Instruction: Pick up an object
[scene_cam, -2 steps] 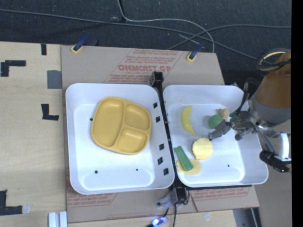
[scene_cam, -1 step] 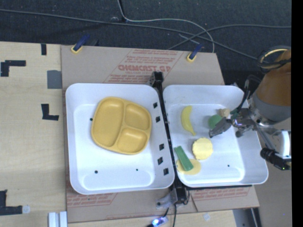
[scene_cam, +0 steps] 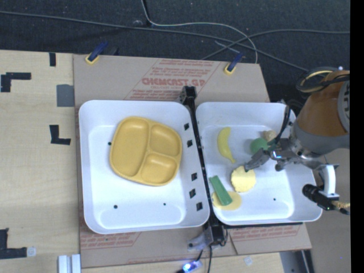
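My gripper [scene_cam: 254, 161] reaches into the right bin [scene_cam: 284, 206] from the right, low over its middle. Its tip sits just above a pale yellow round piece [scene_cam: 243, 181] and right below a small green object [scene_cam: 259, 144]. A yellow banana-shaped piece [scene_cam: 224, 143] lies to the left of the tip. A green stick-shaped piece [scene_cam: 220, 190] rests on a flat yellow piece [scene_cam: 230, 202] at the bin's front left. A small yellowish bit [scene_cam: 267, 135] lies beside the green object, partly hidden by the wrist. Nothing is seen held.
The left bin [scene_cam: 94, 152] holds a yellow divided plate [scene_cam: 145, 151]. A black divider [scene_cam: 196, 152] runs between the bins. The grey and orange arm [scene_cam: 321, 118] covers the right bin's right side. Cables lie on the dark floor behind the bench.
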`<state>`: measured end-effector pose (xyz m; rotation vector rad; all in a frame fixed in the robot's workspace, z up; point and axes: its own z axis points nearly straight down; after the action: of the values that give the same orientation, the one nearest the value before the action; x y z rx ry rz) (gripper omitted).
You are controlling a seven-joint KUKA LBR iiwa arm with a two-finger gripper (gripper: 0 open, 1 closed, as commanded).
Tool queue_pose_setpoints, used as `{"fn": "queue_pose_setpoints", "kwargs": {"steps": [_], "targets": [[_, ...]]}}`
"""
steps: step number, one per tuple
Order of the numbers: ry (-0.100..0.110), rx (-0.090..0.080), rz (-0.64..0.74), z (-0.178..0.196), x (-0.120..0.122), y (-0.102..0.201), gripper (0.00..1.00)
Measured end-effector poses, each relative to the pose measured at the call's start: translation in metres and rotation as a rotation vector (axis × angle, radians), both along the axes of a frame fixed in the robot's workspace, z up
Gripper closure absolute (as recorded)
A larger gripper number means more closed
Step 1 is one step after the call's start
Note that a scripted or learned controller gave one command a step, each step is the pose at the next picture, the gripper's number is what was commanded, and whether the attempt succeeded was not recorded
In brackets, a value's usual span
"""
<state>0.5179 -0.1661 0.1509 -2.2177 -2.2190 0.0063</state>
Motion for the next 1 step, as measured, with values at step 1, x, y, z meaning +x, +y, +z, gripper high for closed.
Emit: {"fn": "queue_pose_setpoints", "kwargs": {"steps": [1], "targets": [[-0.008, 0.001, -0.002, -0.0547, 0.0078, -0.0057, 0.00]]}}
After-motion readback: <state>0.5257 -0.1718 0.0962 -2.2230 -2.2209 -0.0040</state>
